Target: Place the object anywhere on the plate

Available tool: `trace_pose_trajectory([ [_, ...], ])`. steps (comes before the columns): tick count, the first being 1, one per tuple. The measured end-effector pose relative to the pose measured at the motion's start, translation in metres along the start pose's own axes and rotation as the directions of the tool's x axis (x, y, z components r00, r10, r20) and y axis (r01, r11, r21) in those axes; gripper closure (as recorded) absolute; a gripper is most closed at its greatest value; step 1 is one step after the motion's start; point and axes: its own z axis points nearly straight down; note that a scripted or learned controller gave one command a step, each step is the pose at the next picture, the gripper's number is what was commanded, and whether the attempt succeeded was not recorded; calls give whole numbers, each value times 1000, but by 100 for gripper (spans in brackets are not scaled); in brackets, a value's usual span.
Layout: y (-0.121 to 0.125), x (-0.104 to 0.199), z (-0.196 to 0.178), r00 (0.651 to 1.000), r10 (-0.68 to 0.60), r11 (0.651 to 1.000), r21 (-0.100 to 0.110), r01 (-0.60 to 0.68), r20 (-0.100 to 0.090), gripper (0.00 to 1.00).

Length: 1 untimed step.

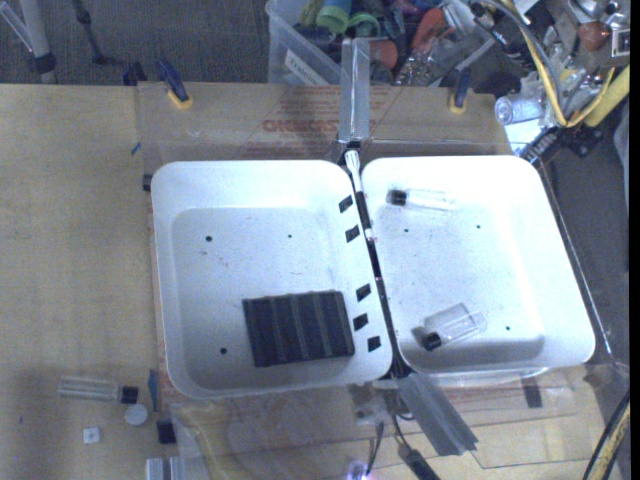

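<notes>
Within the left white bin [180, 268], a black ribbed rectangular plate [298, 328] lies at 6 o'clock; two clear plastic vials with black caps [450, 325] lie in the right white bin [560, 258]; gripper state cannot be determined.

A single fixed camera looks down at a slant from above the near side of the bench, far enough back to take in both white bins, the left bin [165, 268] and the right bin [560, 258], with a cluttered clear tub [300, 38] beyond them.
</notes>
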Motion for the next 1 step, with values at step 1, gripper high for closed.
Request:
trace_pose_trajectory([
  [1, 90, -39, 1, 992, -128, 992, 5, 128, 6, 100],
])
